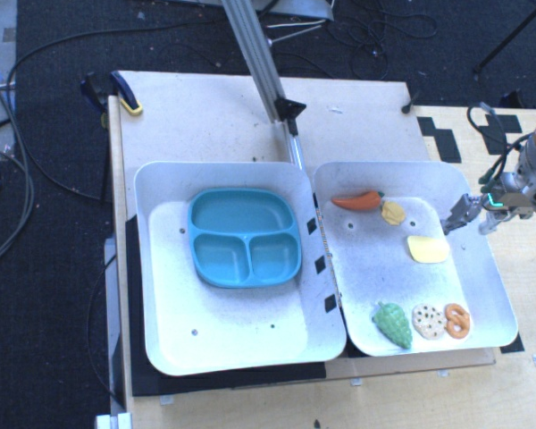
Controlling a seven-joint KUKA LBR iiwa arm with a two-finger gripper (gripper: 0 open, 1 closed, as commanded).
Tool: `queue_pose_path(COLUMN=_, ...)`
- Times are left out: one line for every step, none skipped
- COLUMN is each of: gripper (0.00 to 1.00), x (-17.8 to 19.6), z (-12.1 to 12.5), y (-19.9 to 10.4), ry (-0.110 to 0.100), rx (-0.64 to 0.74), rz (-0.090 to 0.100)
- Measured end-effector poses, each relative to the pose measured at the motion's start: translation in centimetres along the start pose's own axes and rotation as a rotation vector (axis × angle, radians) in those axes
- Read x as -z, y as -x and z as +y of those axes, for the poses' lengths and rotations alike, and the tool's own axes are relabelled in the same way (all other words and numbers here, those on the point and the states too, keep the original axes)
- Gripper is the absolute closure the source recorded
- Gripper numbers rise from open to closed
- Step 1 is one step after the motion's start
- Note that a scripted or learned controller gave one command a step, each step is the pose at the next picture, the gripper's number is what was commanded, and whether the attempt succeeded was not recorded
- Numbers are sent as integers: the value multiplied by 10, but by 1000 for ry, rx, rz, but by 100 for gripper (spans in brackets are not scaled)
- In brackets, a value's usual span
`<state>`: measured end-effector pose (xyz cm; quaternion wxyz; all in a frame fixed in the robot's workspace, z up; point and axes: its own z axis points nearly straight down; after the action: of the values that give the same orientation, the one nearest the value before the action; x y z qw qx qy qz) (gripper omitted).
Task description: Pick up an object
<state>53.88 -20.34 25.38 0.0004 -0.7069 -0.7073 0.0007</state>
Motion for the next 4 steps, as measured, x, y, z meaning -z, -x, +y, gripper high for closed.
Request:
queue_pose_path(gripper=0, x=1, z=0, y=0, ry=1, rx=0, rz=0)
queue_pose_path(gripper=0, x=-50, z=10, y=0, ry=-3, rx=0, rz=1)
queue_pose_path(gripper=0, x=-114, z=10, y=2, ry=-4, rx=-2, rz=2)
queue_pose_path(gripper=0, x=-161, z=11, y=2, ry=4, rx=-1, rz=-1)
